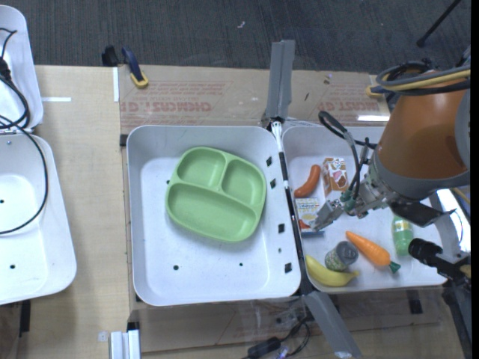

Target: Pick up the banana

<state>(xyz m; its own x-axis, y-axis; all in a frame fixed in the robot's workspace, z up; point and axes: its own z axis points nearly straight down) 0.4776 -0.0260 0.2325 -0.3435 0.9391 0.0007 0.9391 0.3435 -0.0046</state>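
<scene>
a single yellow banana (330, 274) lies at the front edge of the right bin (434, 279), touching a small tin can (342, 256), with one carrot (369, 249) just beside the can. the arm's gripper (327, 217) hovers above them over a flat packet (307, 209), but whether its claw is spread or pressed together cannot be told; one red sausage (307, 180), one printed carton (334, 175) and one green bottle (402, 235) also sit there, their labels too small to read. one green divided plate (216, 193) rests in the left bin (150, 275), and mirrored red lettering on the cardboard (187, 96) behind stays illegible.
</scene>
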